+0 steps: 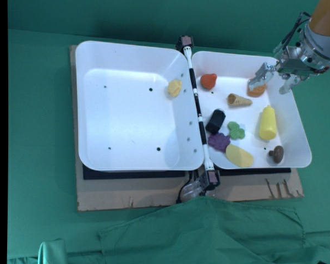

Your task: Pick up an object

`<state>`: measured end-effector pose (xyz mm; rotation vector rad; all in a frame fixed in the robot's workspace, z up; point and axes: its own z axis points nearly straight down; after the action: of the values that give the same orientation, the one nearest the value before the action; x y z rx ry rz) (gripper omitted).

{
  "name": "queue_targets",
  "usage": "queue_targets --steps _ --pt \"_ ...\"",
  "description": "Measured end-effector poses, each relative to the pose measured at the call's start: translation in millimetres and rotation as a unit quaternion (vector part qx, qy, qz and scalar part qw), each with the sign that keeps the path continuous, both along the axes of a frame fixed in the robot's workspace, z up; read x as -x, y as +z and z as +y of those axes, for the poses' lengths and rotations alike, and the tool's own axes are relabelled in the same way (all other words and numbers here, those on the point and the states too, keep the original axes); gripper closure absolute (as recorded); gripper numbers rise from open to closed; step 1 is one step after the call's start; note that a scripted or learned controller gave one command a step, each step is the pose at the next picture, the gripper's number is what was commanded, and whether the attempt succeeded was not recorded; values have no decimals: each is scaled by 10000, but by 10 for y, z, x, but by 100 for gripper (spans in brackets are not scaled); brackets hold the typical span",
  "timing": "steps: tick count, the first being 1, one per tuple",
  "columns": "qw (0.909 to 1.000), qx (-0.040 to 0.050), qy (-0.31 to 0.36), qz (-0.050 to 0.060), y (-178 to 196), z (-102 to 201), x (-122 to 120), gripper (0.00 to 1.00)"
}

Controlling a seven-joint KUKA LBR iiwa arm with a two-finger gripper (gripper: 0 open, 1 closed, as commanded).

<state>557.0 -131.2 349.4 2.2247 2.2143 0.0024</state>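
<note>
Orange toy piece (257, 88) lies at the upper right of the right bin (300, 147), touching the left finger of the claw (274, 79) — fingers spread, nothing between them. Step in hand: the approach. Next, centre over the piece, descend and close.

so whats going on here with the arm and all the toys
The arm's gripper is over the far right corner of the right bin, fingers spread, one finger beside an orange toy. Nothing is held yet. The yellow bottle, cone and other toys lie in that bin; one yellow piece sits in the left bin.
</note>
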Motion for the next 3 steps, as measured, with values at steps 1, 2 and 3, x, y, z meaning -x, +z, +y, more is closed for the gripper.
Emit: queue_targets --steps 1,2,3 --pt "10000 22 -3 -5 -677 -406 -664 0" --pt "10000 32 3 -61 -1454 -464 -945 0" --pt "9999 60 16 -87 -1598 -318 -1284 0"
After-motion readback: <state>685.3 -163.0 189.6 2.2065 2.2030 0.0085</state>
